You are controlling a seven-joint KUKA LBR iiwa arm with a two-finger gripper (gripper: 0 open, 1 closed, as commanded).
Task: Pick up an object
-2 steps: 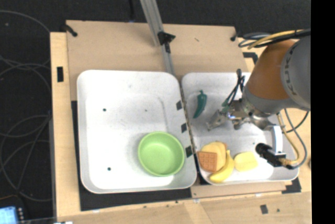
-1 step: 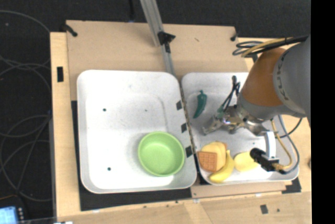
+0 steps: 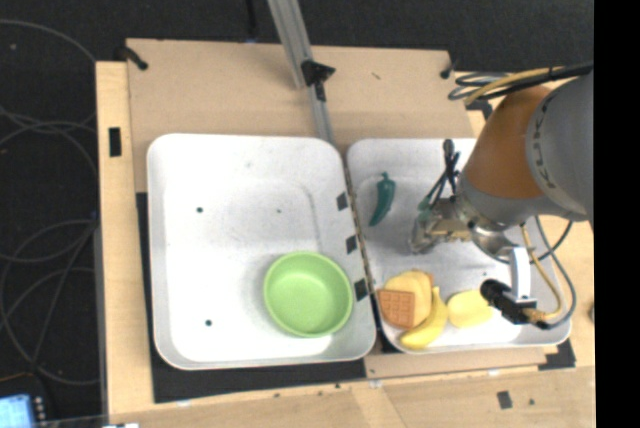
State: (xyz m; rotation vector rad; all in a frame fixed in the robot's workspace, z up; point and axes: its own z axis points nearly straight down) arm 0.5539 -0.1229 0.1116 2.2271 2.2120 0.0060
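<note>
In the right bin [image 3: 400, 161] lie a dark green pepper-shaped toy [image 3: 382, 198] near the left wall, and at the front a waffle-like orange piece [image 3: 400, 305], a yellow banana [image 3: 430, 326] and a yellow lemon-like piece [image 3: 469, 309]. A green bowl [image 3: 308, 293] sits at the front right of the left bin [image 3: 220, 186]. My gripper [image 3: 432, 234] hangs low over the middle of the right bin, right of the green toy and behind the yellow pieces. Nothing shows between its tips.
The arm's grey and orange body [image 3: 525, 156] covers the right bin's right side. A metal pole [image 3: 285, 6] slants down from the top toward the divider between the bins. Cables [image 3: 545, 286] loop near the right bin's front right corner.
</note>
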